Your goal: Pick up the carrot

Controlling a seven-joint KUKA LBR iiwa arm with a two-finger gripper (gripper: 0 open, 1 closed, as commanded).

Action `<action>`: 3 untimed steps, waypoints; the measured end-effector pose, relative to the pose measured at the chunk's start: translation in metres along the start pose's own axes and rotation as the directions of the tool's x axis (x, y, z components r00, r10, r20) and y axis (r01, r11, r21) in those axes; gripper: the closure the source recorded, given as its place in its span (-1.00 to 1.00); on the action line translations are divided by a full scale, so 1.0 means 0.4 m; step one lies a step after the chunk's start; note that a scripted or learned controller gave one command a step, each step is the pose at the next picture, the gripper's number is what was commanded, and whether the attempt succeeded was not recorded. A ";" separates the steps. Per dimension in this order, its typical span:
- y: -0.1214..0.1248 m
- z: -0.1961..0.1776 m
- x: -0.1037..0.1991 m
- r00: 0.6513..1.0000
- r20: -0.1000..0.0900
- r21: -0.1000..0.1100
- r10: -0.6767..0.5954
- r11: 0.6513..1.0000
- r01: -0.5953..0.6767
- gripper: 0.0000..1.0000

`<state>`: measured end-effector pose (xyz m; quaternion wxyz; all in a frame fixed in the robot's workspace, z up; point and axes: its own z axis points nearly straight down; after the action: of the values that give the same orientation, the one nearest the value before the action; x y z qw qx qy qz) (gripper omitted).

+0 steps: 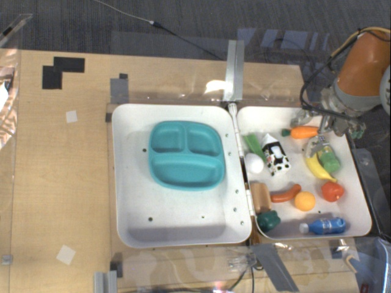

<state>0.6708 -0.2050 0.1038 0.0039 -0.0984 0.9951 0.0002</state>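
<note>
The carrot [303,132], orange with a small green end on its left, lies flat near the back of the right bin [360,215]. My gripper [321,135] hangs below the grey wrist and orange band at the bin's back right corner. It sits just right of the carrot's thick end, close to it or touching it. The carrot rests on the bin floor, and nothing is seen lifted.
Crowded around the carrot are a banana [318,167], a green piece [330,160], a cow toy [275,155], a cucumber [252,144], an egg [253,163], a tomato [332,191], an orange [305,201] and a blue bottle [324,226]. The left bin [131,182] holds a teal divided plate [186,154].
</note>
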 end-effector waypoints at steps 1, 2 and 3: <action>0.002 -0.004 0.003 0.976 -0.006 -0.001 0.217 0.976 -0.217 -1.00; 0.008 0.037 0.028 0.989 0.005 0.003 0.150 0.989 -0.150 -1.00; 0.008 0.037 0.028 0.989 0.005 0.003 0.150 0.989 -0.150 -1.00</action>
<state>0.6592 -0.2041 0.0891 0.0063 -0.0234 0.9997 -0.0008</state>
